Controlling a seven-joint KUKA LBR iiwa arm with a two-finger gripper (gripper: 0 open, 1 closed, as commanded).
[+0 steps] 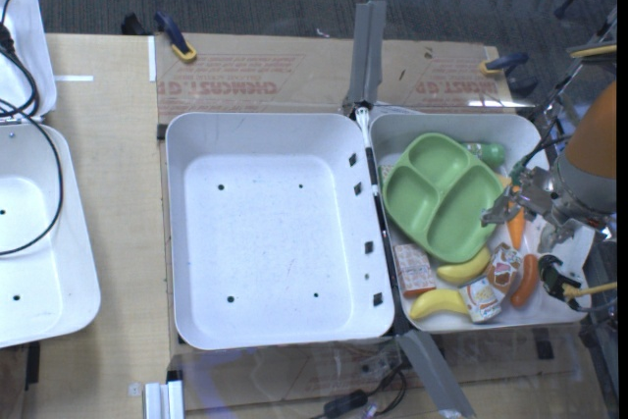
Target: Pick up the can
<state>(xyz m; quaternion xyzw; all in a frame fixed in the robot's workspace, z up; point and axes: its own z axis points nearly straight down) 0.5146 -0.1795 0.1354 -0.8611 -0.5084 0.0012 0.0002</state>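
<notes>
Camera view: gripper beside green tray, grip state indiscernible; can below tray, not yet lifted.

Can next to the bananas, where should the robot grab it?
Probably across the middle of the can, coming straight down from above. It seems to lie tipped between the banana and the orange toy, so its sides are crowded.

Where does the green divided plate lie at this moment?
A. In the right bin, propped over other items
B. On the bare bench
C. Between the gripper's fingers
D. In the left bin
A: the green divided plate sits tilted in the right bin, beside the bananas and near the gripper.
</notes>
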